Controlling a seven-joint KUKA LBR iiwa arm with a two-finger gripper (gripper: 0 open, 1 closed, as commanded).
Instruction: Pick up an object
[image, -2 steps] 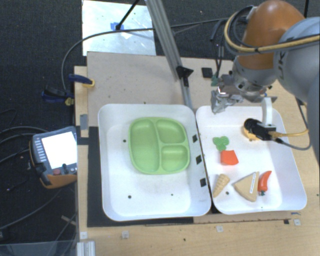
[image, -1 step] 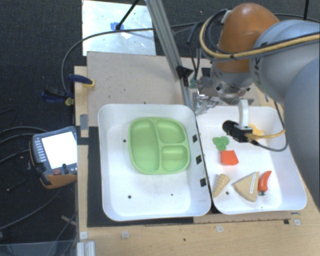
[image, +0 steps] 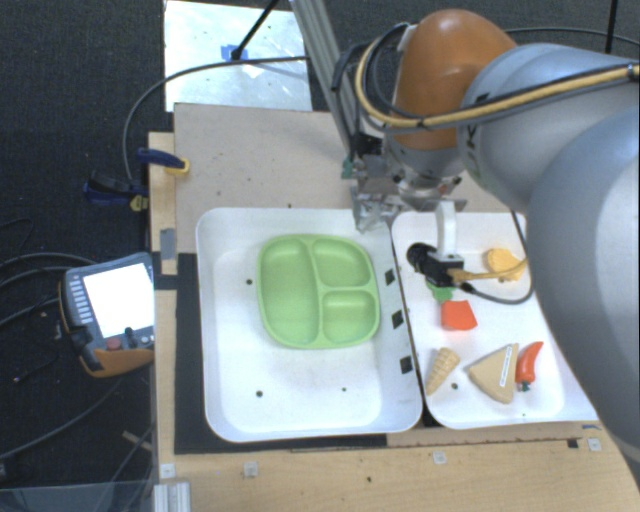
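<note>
pincer (image: 375, 215) low over left bin (image: 225, 400) rim

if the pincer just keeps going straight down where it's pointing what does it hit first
Probably the back rim where the two white bins meet, since the pincer hangs over that edge. Depth is hard to judge from this slanted view; the green divided plate lies off to the side.

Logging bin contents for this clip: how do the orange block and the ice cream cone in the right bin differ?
The orange block is boxy and bright orange; the ice cream cone is tapered and pale tan. The block lies nearer the gripper, the cone nearer the bin's front edge. Both lie loose in the right bin.
</note>
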